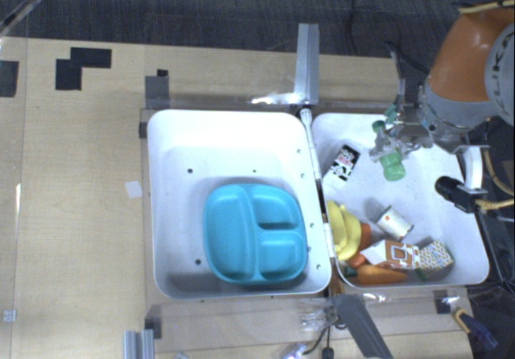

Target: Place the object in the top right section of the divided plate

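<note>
I see the end effector (392, 148) over the right bin (475, 265) at the frame's upper right with a green object (393, 167) right at its tip, grip unclear, while the blue plate (256, 230) sits in the left bin (173, 156).

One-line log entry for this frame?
gripper: over right bin, green object at tip | blue divided plate: left bin

My arm (475, 59) reaches in from the right, its orange band uppermost and the grey wrist below it angled down and leftward. The gripper (392, 150) hangs at its tip, pointing down over the right side.
</note>
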You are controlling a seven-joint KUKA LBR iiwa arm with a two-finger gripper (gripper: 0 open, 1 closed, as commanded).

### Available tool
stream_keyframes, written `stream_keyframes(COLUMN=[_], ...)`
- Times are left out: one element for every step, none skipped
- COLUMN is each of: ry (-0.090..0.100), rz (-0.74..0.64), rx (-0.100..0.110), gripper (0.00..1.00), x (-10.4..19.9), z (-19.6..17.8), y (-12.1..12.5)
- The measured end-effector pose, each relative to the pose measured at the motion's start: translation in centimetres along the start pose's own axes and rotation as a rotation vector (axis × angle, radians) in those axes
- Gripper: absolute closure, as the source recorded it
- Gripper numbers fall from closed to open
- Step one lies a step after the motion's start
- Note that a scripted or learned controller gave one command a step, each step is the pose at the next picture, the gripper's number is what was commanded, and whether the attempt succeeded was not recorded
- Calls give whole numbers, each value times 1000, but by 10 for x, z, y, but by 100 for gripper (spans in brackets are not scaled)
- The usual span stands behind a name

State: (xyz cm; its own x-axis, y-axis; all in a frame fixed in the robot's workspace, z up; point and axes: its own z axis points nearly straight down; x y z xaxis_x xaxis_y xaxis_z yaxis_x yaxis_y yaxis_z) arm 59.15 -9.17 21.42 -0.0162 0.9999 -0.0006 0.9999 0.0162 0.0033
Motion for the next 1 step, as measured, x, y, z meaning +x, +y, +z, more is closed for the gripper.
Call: stream_keyframes(ry=[0], rz=[0], rx=[0], gripper=[0], x=[0], z=[0], y=[0])
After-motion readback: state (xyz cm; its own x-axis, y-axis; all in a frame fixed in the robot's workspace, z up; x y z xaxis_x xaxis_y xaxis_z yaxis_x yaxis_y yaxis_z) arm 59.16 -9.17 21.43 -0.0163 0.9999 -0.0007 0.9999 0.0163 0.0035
